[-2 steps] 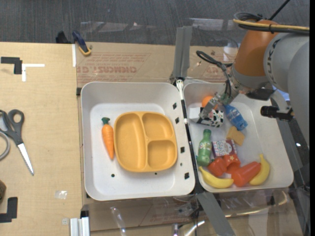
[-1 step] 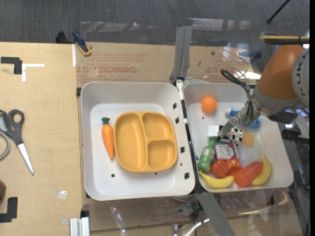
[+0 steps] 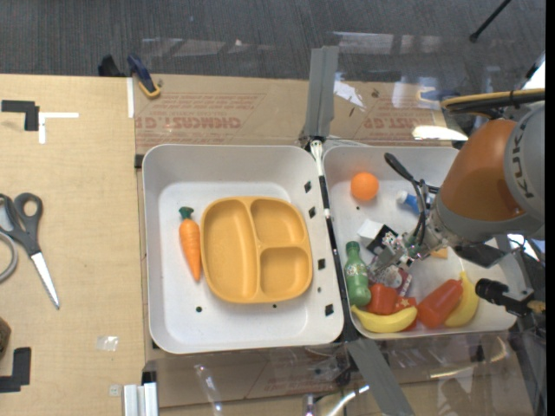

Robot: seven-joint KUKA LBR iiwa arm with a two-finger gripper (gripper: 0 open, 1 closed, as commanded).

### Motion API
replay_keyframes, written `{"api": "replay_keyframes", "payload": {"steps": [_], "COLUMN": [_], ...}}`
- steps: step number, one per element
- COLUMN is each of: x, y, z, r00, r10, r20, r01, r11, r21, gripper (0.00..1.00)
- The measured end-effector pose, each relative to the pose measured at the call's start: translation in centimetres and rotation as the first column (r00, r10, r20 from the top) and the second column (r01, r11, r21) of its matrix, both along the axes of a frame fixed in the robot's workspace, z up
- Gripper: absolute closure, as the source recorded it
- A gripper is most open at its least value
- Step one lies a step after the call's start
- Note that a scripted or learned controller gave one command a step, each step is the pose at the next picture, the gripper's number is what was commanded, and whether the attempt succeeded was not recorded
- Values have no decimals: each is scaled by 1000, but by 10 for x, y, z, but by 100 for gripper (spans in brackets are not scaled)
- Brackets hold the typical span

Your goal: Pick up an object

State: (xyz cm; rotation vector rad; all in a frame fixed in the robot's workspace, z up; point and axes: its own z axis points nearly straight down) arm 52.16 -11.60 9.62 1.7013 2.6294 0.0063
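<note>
My gripper [image 3: 390, 263] reaches down into the right bin [image 3: 381, 156], low over a cluster of toy food. Just below its tips lie a red tomato-like piece [image 3: 381, 299] and a yellow banana [image 3: 386, 321]. A green bottle [image 3: 355, 273] stands to its left. A red pepper [image 3: 439, 302] and a second yellow banana [image 3: 468, 302] lie to its right. An orange ball [image 3: 365, 186] sits farther back in the same bin, with a small blue item [image 3: 409, 201] beside it. Nothing shows clearly between the fingers.
The left bin [image 3: 156, 232] holds a yellow divided plate [image 3: 257, 249] and a toy carrot [image 3: 190, 243] beside it. Scissors [image 3: 33, 241] lie on the bench at far left. The arm's orange band [image 3: 486, 180] hangs over the right bin's far right side.
</note>
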Motion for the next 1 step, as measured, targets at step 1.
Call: {"api": "replay_keyframes", "payload": {"steps": [1], "x": [11], "y": [14], "z": [-2], "r00": [994], "r10": [-114], "r20": [-2], "r01": [114], "r11": [994], "r21": [-2], "gripper": [0]}}
